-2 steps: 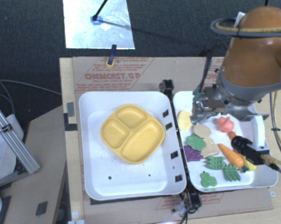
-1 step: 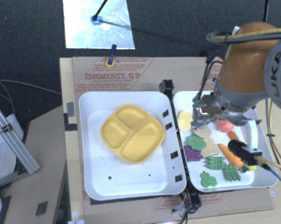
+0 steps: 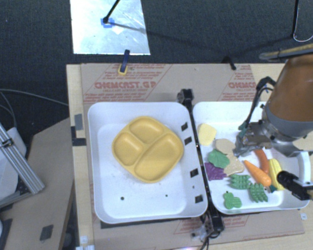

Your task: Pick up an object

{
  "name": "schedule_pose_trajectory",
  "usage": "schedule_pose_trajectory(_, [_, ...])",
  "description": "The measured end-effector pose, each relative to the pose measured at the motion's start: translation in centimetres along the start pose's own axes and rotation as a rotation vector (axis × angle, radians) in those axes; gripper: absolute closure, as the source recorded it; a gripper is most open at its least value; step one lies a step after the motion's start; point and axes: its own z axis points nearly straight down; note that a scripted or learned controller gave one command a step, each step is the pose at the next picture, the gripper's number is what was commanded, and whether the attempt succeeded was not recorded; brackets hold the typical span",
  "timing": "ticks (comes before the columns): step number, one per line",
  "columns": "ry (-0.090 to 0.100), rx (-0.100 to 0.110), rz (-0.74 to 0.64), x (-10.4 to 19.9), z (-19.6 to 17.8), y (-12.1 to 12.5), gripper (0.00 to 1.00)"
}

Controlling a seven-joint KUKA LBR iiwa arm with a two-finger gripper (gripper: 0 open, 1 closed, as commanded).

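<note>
Plastic toy food crowds the right bin [image 3: 218, 110]: an orange carrot [image 3: 257, 173] at centre, a yellow corn cob [image 3: 276, 172] at its 3 o'clock, green leafy pieces [image 3: 241, 182] at 7 o'clock, a purple grape cluster [image 3: 214, 171] at 9 o'clock. The gripper [image 3: 249, 139] hangs low just at the carrot's 11 o'clock; whether its jaws are parted cannot be told. Judged as the approach step: next, a descent onto one piece. A yellow divided plate [image 3: 147, 148] sits in the left bin [image 3: 104, 165].
</note>
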Motion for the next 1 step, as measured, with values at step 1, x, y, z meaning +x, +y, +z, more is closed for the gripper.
schedule_pose_trajectory(1, [-0.001,-0.003,-0.004,-2.57,2.73,4.97,1.00])
